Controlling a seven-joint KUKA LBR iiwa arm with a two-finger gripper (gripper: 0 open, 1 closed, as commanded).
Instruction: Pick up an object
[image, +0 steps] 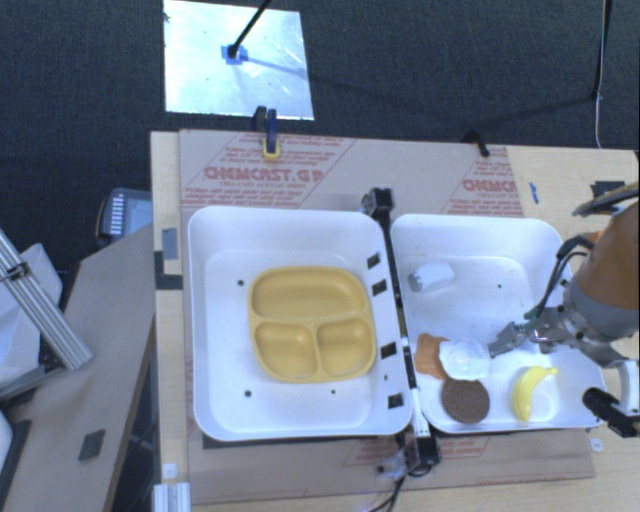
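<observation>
I see my tool (505, 338) low in the right bin (480, 238); I cannot tell how it stands. The white lid (464, 357) lies just ahead, brown disc (465, 400) and banana (531, 391) close below, so it may nudge them and grab nothing.

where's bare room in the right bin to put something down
Free: the right bin's upper half, apart from the small white cup near its left wall. Crowded: the lower strip, where the orange piece, white lid, brown cookie and banana cluster below the gripper.
</observation>
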